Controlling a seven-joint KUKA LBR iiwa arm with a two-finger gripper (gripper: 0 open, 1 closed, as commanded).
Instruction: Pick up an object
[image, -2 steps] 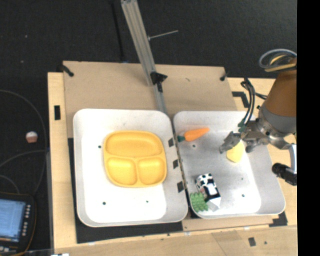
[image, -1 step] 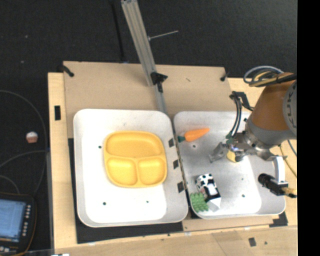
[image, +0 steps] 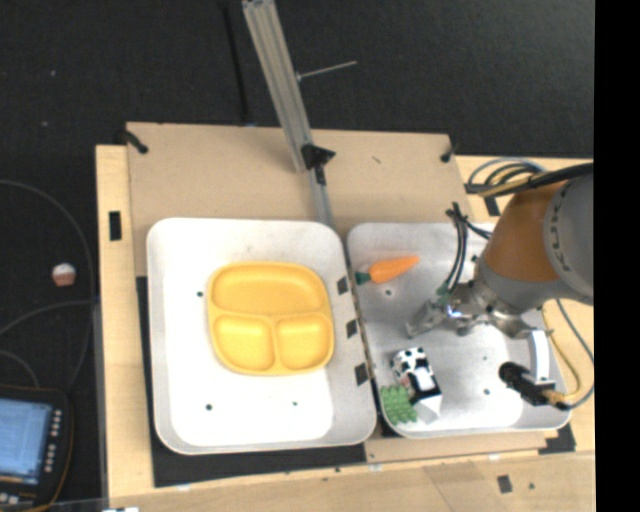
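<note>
The right bin holds an orange carrot with a green top near its far left corner. A black-and-white toy lies by the bin's near left side, with a small green leafy piece just in front of it. My gripper hangs low over the middle of the right bin. It is to the right of and below the carrot, and a little beyond the black-and-white toy. I see nothing held in it.
The left bin carries a yellow divided plate in its middle. A grey metal pole slants up from the far edge between the bins. The arm's orange band crosses the right bin's far right side.
</note>
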